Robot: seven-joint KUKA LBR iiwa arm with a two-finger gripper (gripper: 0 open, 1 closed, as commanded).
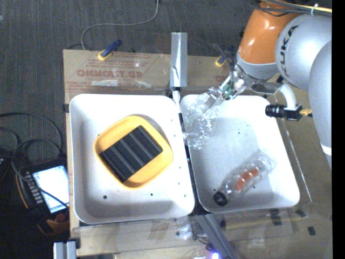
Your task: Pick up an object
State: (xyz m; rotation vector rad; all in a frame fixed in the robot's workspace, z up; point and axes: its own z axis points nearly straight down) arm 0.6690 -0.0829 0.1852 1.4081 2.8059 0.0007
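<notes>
My gripper (214, 97) reaches in over the far left corner of the right bin (280, 144). It is shut on the top end of a crumpled clear plastic piece (197, 124), which trails down from the fingertips along the bin's left wall. A clear plastic bottle (245, 179) with something orange inside and a black cap lies tilted near the front of the right bin. In the left bin (86, 117) lies a yellow dish with a black ribbed insert (135, 151).
The grey arm with its orange band (264, 34) fills the upper right. A metal post (178, 58) stands behind the bins' shared wall. Cardboard (118, 72) lies behind the left bin, and cables and a small device (46, 185) sit at the left.
</notes>
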